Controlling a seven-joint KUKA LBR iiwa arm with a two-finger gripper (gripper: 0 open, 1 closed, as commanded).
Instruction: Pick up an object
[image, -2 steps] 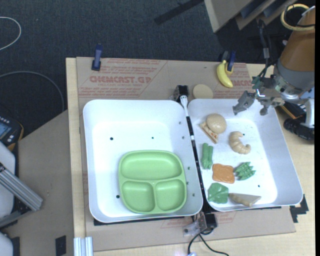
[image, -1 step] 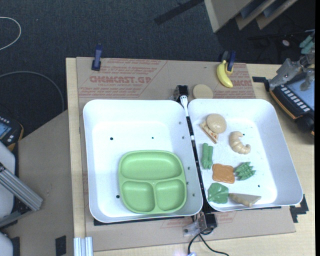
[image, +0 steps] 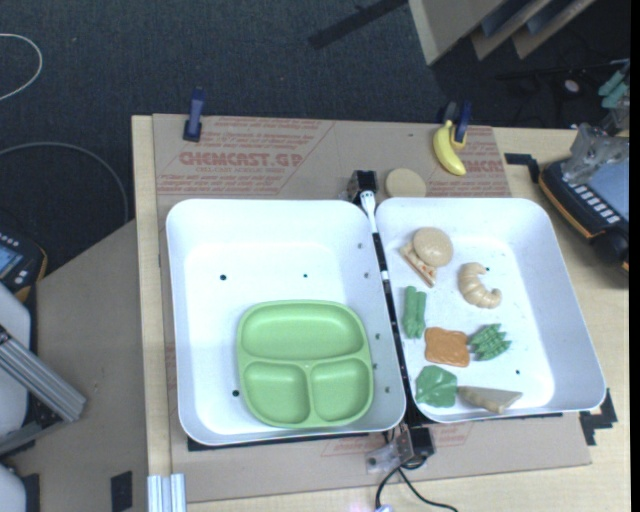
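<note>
the objects to be picked are gathered in the right bin, all lying on its white floor. a pale tan rounded piece is set nearest the far wall, with a curled beige croissant-like piece just to its right and nearer the camera. a slim green pod is laid close to the wall shared with the other bin. an orange slab is placed below it, touching or almost touching a green leafy piece on its right. at the near edge a flat green piece and a beige wedge are found side by side. none of these is lifted off the floor. how far the gripper is open, and whether anything is held by it, cannot be told.

the left bin is occupied by a green divided plate, set toward its near right corner. both bins are carried on a brown cardboard sheet. beyond the right bin a yellow banana and a round tan disc are laid on the cardboard, and a blue clamp is fixed at its far edge.
</note>
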